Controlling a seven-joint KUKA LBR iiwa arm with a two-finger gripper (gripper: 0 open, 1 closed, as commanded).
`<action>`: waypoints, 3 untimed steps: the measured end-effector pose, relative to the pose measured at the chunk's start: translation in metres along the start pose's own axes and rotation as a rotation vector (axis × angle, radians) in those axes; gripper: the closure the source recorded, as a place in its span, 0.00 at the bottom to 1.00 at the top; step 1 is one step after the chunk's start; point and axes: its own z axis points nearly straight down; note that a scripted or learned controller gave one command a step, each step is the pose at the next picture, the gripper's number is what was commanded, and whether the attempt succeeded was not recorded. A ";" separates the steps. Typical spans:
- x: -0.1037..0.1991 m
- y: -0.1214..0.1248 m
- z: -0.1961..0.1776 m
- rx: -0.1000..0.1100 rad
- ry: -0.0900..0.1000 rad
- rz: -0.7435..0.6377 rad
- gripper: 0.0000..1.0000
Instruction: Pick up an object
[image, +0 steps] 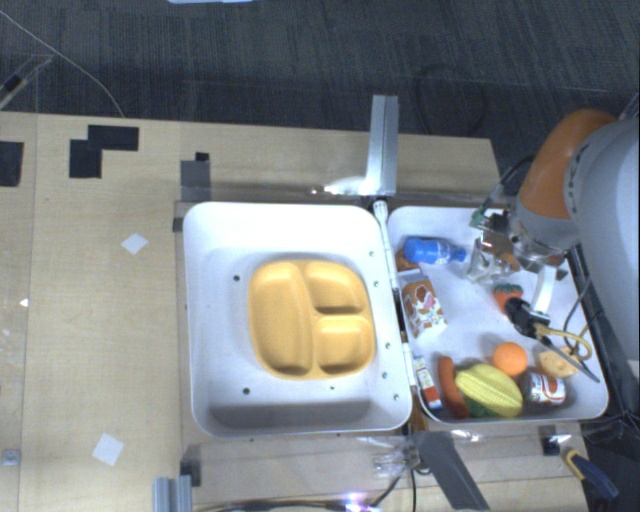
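The gripper (497, 262) hangs low in the right bin (596, 405), beside a blue bottle (432, 250) — whether its fingers are apart or together I cannot tell. An orange (510, 358) and corn cob (490, 389) lie near the front — a yellow tray (308, 317) sits in the left bin (205, 300).

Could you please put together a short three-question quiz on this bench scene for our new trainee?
1. True or false: the yellow plastic sectioned tray lies in the right white bin.
2. Which lies nearest the gripper? A) blue plastic bottle B) round orange fruit C) yellow corn cob toy
3. Fill in: the arm's band above the wrist is ____.

Key: 1. False, it lies in the left white bin. 2. A. 3. orange.
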 end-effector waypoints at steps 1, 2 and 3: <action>-0.017 0.018 -0.073 -0.008 0.001 0.044 1.00; -0.016 0.017 -0.070 -0.003 0.000 0.043 0.00; -0.049 -0.012 0.018 -0.006 0.000 -0.190 0.00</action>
